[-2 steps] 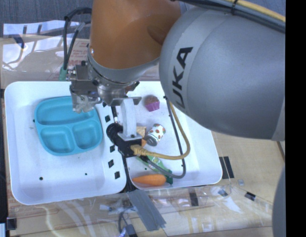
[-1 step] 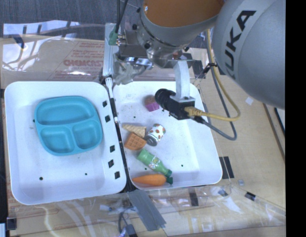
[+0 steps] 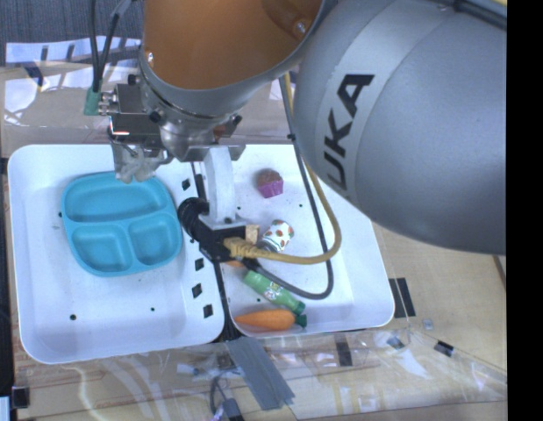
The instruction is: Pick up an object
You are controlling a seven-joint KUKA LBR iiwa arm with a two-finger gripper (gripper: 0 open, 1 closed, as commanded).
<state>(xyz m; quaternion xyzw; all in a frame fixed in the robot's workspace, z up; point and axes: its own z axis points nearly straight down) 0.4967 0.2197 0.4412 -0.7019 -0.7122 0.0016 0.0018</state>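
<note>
1. White plastic formed the left bin, and a blue divided plate lay in its upper half, with its long axis running left to right and its two small compartments toward the lower right. Bare floor stretched below the plate to the near rim.
2. Above the plate's upper right edge hung the gripper, low over the left bin near the far wall; I could not tell how its claw stood, since the wrist hid it.
3. Along the seam between the bins ran a row of black markers, with a black cable and a tan hose looping out into the right bin.
4. In the right bin, a small purple cupcake sat toward the far side, well apart from the rest.
5. Nearer the middle rested a white speckled ball, touching the hose.
6. Below it a green tube lay slanted, its long axis running from upper left to lower right.
7. Just beside the near rim lay an orange carrot, nearly level, its long axis left to right, close under the tube's lower end.
8. Grey and orange arm covered the right bin's far right portion.
</note>
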